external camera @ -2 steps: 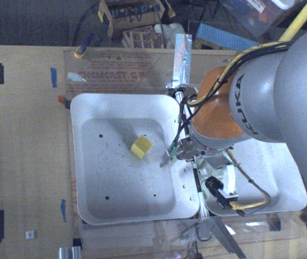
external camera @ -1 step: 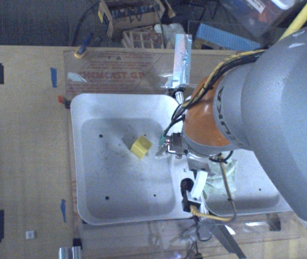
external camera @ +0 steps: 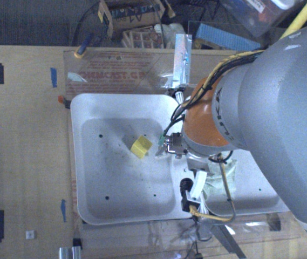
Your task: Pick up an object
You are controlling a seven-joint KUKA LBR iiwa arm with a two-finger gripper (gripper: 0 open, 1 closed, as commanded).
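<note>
block (external camera: 141,147): yellow | bins (external camera: 88,112): white | arm (external camera: 272,101): grey, orange band | bench (external camera: 24,161): tan

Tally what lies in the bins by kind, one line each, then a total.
Small yellow block, in the left white bin: 1
Pale crumpled bag-like item, in the right white bin, partly hidden by the arm: 1
Total: 2

Robot lab: arm (external camera: 261,107), bench bins (external camera: 88,107)
</note>
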